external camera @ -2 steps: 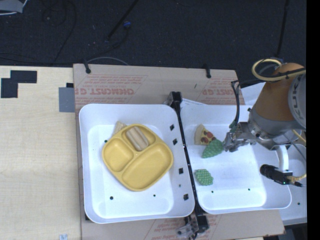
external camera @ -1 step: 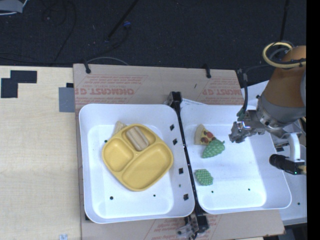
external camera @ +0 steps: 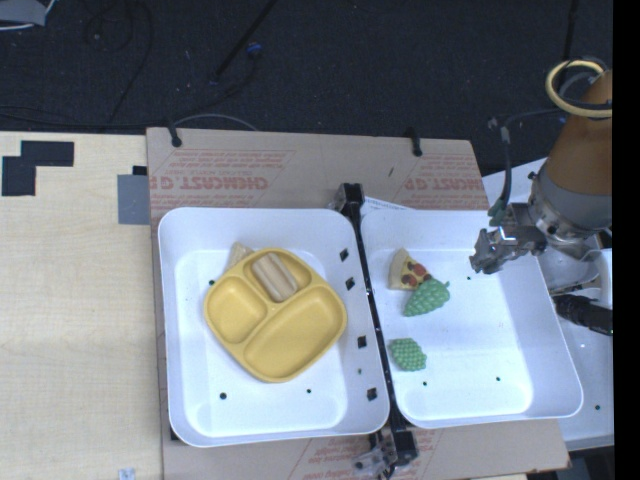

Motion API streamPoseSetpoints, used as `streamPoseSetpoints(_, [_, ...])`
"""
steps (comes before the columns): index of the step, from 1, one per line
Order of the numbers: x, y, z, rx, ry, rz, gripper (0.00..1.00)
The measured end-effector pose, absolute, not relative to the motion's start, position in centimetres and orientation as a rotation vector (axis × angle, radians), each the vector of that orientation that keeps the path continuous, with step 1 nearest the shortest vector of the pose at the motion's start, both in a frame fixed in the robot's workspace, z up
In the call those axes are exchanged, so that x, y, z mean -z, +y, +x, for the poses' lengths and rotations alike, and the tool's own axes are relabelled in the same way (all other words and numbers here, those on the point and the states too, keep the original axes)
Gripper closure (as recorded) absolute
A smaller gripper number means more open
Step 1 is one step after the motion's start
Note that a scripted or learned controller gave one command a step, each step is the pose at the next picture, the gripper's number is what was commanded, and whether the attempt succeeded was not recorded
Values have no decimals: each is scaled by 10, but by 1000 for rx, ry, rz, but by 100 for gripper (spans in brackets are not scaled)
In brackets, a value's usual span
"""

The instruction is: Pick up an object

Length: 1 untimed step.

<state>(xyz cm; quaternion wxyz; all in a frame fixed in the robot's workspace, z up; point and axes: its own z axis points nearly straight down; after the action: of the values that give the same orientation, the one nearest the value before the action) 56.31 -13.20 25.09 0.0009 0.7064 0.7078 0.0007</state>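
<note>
In the right bin (external camera: 520, 388) lie a pizza slice toy (external camera: 407, 269), a bunch of green grapes (external camera: 427, 297) just below it, and a small green knobbly piece (external camera: 406, 354) nearer the front. My gripper (external camera: 487, 253) hangs over the bin's upper right part, well to the right of the pizza slice and the grapes. Nothing shows between its fingers, and their spread is too small and dark to read.
The left bin (external camera: 190, 388) holds a yellow divided plate (external camera: 275, 316) with a tan bread-like piece (external camera: 273, 275) in its top compartment. A black divider (external camera: 362, 298) runs between the bins. Cardboard lies under both bins; cables trail at the right edge.
</note>
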Motion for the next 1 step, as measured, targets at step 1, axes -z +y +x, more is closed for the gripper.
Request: streamPoseSetpoints(1, [-242,-73,572,1,2230,2219,100])
